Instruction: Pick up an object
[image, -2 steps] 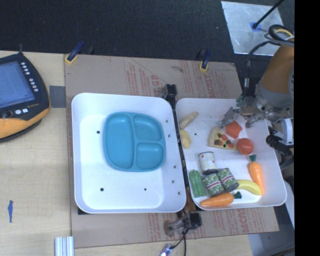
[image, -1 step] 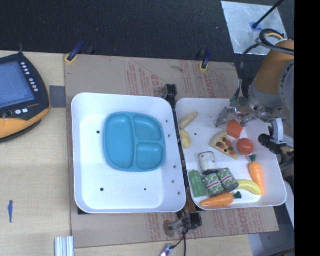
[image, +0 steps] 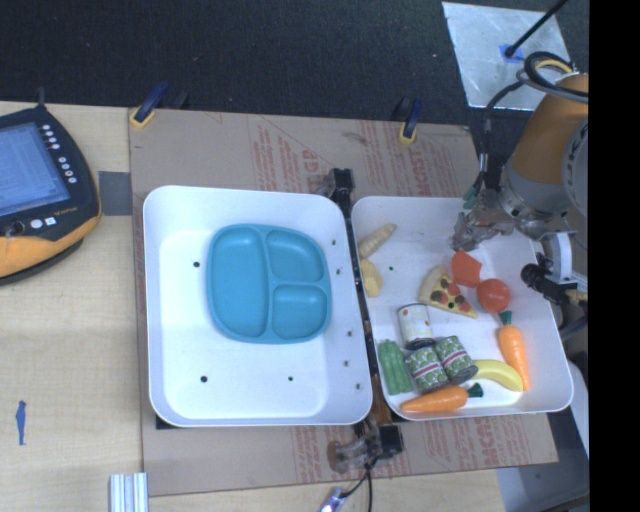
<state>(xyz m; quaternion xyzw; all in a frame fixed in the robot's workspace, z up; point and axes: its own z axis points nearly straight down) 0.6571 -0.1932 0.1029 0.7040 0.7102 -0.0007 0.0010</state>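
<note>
— What's at the far left?

— A control pendant (image: 35, 195) with an orange rim and a lit screen, lying on the bench beside the bins.

— And the left bin (image: 175, 380)?

— It holds a blue divided plate (image: 268, 282) with three compartments, lying flat near the middle.

— Now the right bin (image: 555, 400). What could be picked?

— Toy food, crowded together. By the left wall lie a pale cream piece (image: 378, 238) and, just below it, a small yellowish piece (image: 371, 278). Lower down there is a green ridged piece (image: 392, 366), with a small can (image: 413, 322) above it and a dark patterned pack (image: 440, 362) at its right. An orange pepper-like piece (image: 435, 401) lies along the near wall, touching a yellow banana (image: 497, 374).

— And farther right?

— A pizza slice (image: 445, 292) with red dots, an orange-red chunk (image: 465, 268) just above it, a round red tomato (image: 493, 295) beside that, and a carrot (image: 512, 352) with a green top, pointing toward the near wall.

— Where is the gripper (image: 468, 240)?

— At the far side of the right bin, tilted down and left, its tip just above the orange-red chunk. Nothing is visibly in its grasp. Whether it is apart or together I cannot tell; the dark metal blurs together there.
</note>
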